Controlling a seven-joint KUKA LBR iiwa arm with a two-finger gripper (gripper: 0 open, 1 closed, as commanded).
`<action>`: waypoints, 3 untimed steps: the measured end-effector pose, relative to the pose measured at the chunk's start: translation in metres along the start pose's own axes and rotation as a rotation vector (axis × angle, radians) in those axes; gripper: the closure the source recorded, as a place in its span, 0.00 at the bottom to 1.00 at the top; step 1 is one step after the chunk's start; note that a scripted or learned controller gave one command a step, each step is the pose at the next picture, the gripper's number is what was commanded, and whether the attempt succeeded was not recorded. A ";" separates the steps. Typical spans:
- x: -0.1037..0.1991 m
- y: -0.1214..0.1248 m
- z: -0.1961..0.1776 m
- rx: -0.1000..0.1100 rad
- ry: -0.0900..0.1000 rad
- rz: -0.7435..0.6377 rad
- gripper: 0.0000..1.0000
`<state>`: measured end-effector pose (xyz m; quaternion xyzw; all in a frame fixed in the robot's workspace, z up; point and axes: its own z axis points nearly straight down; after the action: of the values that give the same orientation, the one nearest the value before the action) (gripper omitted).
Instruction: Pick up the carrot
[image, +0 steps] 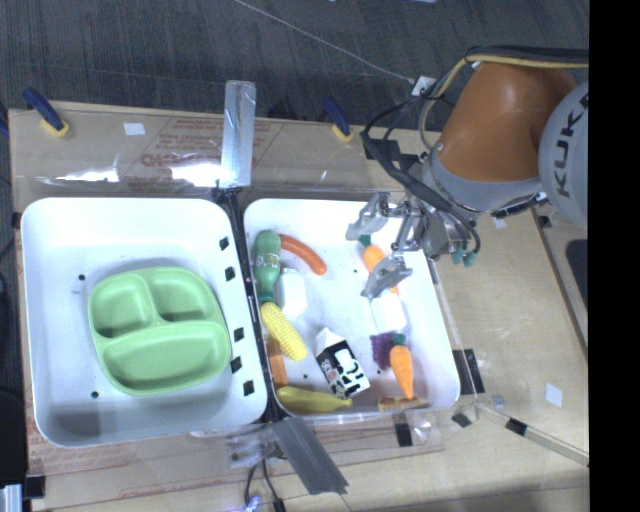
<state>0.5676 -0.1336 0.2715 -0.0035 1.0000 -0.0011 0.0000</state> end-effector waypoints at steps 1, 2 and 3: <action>0.017 -0.068 0.035 -0.001 0.002 -0.016 0.00; -0.017 -0.075 0.171 -0.006 0.011 0.016 0.00; -0.022 -0.074 0.155 -0.002 -0.002 0.008 1.00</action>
<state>0.5902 -0.2081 0.1166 0.0007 1.0000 0.0000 0.0009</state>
